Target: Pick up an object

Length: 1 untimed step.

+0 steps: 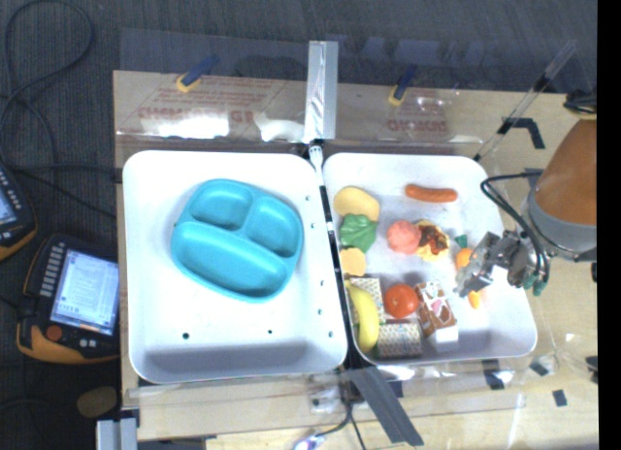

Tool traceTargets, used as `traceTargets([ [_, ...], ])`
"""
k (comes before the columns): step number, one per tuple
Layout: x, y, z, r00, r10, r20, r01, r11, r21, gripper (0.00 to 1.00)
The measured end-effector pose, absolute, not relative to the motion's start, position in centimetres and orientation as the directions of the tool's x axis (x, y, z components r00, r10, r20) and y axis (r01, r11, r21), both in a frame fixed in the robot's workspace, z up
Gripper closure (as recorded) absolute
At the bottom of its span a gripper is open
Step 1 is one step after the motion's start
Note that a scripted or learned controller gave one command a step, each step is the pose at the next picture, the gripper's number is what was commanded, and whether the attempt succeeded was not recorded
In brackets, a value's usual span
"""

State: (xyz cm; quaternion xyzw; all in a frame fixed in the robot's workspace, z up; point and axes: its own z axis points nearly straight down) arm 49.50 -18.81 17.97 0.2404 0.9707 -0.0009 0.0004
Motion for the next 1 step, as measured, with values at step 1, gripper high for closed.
traceTargets([
  [1,51.83,-15.29,23.81,-0.675,0.738,-0.002,0.738,0.675,-0.001,1.0],
])
